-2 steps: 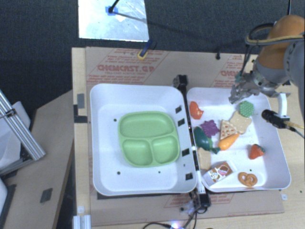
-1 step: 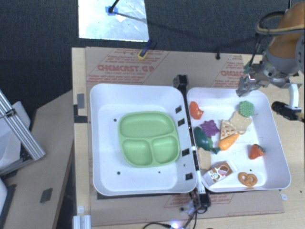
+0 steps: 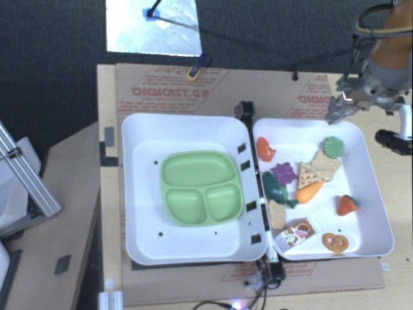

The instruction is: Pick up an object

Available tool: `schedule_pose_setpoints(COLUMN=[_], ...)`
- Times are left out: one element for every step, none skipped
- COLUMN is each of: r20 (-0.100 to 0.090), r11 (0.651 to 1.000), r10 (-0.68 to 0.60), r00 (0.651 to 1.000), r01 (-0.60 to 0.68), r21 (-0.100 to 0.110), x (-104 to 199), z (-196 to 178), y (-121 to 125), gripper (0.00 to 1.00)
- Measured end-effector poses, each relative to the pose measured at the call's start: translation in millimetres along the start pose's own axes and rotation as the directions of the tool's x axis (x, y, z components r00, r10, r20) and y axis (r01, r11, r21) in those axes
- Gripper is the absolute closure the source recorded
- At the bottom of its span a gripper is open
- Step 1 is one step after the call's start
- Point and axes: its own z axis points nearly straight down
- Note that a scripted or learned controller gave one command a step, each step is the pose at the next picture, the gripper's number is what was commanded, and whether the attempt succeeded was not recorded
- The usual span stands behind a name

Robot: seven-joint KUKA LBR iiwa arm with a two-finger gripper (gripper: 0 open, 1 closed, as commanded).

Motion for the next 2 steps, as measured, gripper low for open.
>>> schedule_pose_setpoints(r20=[-0.002,-0.002], r11=[1.000,1.000], r10=[-0.003,-0.003], r00=[1.000,1.000], r01=[0.003,0.004], r21=[0.005,0.007], x=[41,78], z=[-10,1], y=[-30,-53], gripper=[1.00,1.00])
